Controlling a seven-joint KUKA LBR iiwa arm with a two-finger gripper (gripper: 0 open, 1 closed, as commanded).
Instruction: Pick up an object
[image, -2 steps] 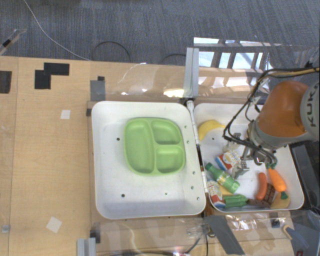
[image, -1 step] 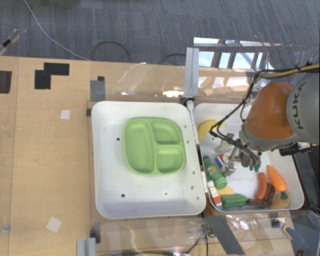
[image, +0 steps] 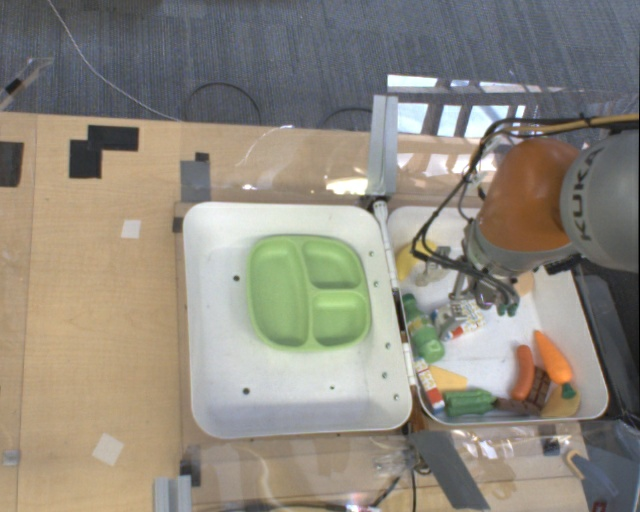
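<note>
My gripper hangs low in the right bin, under the orange wrist band. Directly below it lies a small red, white and blue item. Nothing shows between the fingers. Green pieces lie to its left by the bin's left wall, and a yellow piece sits at the upper left. Two orange carrots lie to the lower right. A green cucumber-like piece and a yellow wedge rest along the front wall.
The left bin bears a green divided plate in its middle. A grey post stands at the back between the bins. Black cables loop beside the arm at the right bin's back.
</note>
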